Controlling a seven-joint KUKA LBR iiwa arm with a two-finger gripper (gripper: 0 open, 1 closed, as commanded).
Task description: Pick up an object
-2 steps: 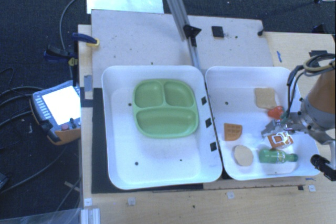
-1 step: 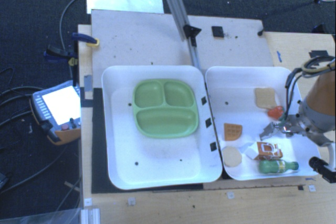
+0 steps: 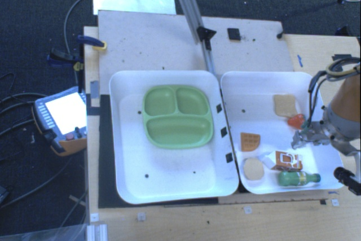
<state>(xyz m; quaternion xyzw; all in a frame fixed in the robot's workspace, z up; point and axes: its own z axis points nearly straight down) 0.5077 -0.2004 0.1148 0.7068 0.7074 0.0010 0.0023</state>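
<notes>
Two white bins (image 3: 169,189), one green plate (image 3: 177,117), six small items (image 3: 285,104).

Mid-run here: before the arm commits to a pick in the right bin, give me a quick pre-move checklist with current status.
1. Claw over the right bin: ok.
2. Claw carrying nothing: cannot tell, too small and blurred.
3. Nearest target free: ok, the red object lies apart from the tan square.
4. Green bottle free to grasp: not ok, it lies close against the bin's near wall, beside the carton.
5. Green divided plate out of the way in the left bin: ok.
</notes>
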